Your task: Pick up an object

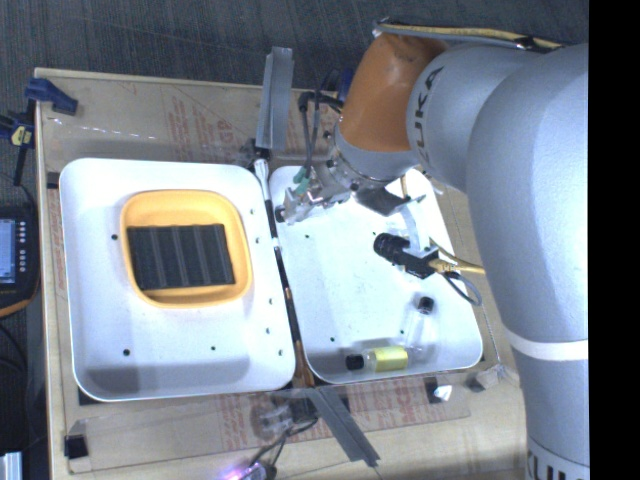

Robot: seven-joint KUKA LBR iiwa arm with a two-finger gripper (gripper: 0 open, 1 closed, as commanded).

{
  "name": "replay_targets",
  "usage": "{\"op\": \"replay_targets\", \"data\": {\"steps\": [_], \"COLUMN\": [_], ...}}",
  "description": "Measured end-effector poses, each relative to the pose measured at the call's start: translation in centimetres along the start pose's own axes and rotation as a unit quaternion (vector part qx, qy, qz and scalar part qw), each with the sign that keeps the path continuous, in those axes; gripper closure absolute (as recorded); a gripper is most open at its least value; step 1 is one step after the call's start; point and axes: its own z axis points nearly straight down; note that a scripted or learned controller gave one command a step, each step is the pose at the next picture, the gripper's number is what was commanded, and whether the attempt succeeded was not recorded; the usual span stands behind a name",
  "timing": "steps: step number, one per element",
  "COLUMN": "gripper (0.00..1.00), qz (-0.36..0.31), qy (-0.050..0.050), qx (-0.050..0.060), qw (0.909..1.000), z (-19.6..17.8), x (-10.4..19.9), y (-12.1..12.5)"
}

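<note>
Nothing is lifted yet. The likeliest things to pick are a yellow tube with a dark cap, lying flat along the near wall of the right bin, and a small clear bottle just beyond it towards the right wall. Both have probably rolled out to the edges, which leaves little room to grasp on the wall side. The hand sits low in the far left corner of that bin, well apart from both, with nothing visibly in it. I cannot tell whether it is open or closed. The left bin holds a yellow tray with a dark ridged insert, flat in the middle. Both bins rest side by side on the wooden worktop.
</note>
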Motion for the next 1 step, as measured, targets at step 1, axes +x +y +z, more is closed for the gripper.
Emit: {"op": "replay_targets", "data": {"steps": [1], "gripper": [1.00], "qz": [0.006], "qy": [-0.001], "qx": [-0.002], "qw": [1.0000], "z": [-10.89], "x": [-5.46], "y": [2.94]}}
